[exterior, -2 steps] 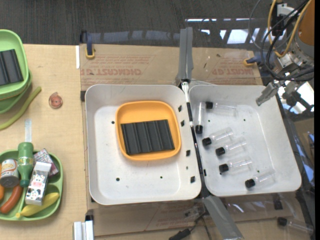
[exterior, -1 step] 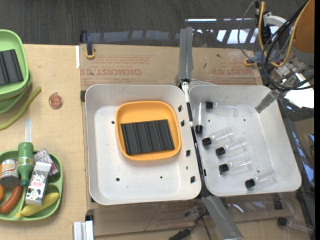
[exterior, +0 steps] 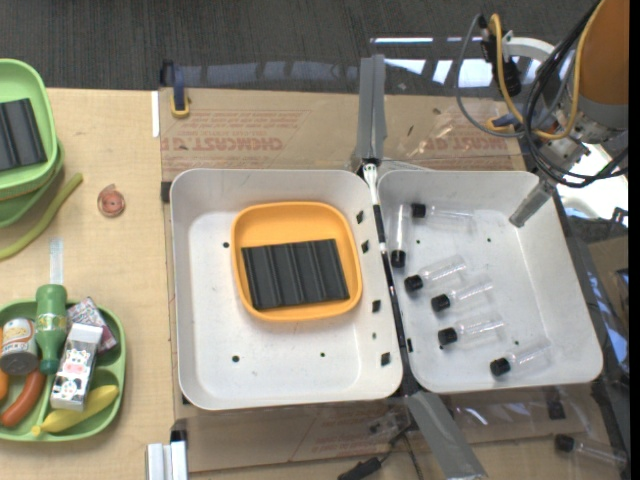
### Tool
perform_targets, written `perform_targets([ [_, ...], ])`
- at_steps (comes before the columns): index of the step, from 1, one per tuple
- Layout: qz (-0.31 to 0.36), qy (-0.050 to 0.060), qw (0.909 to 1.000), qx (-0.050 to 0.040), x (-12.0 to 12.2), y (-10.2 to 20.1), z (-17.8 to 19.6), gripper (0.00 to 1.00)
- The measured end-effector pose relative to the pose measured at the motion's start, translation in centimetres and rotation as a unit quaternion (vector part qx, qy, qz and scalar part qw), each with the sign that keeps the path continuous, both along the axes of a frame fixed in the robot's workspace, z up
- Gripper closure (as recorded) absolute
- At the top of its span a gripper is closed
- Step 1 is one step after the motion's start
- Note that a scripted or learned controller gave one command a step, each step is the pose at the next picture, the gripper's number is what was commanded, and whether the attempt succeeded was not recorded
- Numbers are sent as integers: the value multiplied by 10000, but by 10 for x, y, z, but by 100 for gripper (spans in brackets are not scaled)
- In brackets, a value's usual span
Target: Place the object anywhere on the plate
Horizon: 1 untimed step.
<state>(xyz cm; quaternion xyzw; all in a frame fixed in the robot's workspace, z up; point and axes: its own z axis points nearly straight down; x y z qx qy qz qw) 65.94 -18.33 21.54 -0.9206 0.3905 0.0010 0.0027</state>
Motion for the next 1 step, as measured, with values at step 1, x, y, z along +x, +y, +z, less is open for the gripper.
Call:
perform_targets([
  [1, 1617, -13, 9868, -15, 0, 24, -13, 0],
])
